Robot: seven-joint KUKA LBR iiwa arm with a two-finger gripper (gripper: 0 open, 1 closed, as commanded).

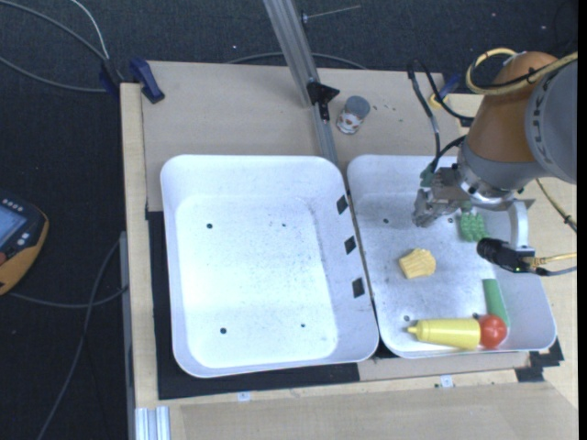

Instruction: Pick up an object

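My gripper (427, 211) hangs over the upper middle of the right bin (385, 181), fingers pointing down. Nothing shows between them. A yellow corn-like piece (417, 264) lies in the bin just below and left of the gripper. A green knobbly object (472, 226) sits right of the gripper, partly behind the wrist. Along the bin's front edge lie a yellow bottle (447, 334), a red ball (493, 331) and a green stick (495, 296).
The left bin (183, 191) stands beside the right one. A slanted metal pole (292, 35) rises behind the bins, with a small round metal part (352, 114) near its base. Cables run along the bench's right side.
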